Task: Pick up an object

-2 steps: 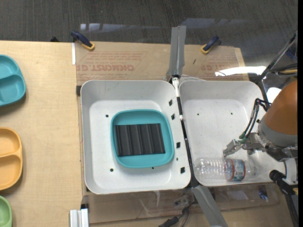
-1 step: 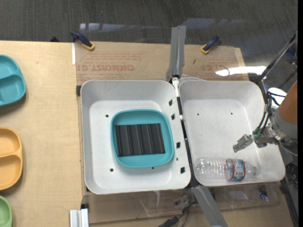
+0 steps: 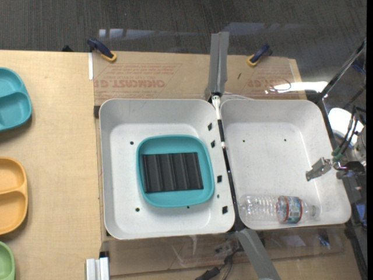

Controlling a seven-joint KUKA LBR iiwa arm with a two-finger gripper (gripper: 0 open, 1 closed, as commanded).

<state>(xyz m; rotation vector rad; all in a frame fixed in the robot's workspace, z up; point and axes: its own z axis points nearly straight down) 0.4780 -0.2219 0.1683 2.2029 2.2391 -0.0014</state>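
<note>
A clear plastic water bottle (image 3: 278, 208) with a red and blue label lies on its side along the front wall of the right bin (image 3: 274, 127). A teal square dish (image 3: 175, 171) with a dark ridged insert sits in the middle of the left bin (image 3: 116, 127). My gripper (image 3: 319, 169) pokes in at the right bin's right edge, above and to the right of the bottle and apart from it. Nothing shows in its grasp.
Teal (image 3: 13, 101), orange (image 3: 11, 194) and green (image 3: 4, 261) plates lie on the wooden bench at far left. Cardboard (image 3: 151, 77) held by clamps lies behind the bins. Cables and arm parts (image 3: 349, 139) crowd the right rim.
</note>
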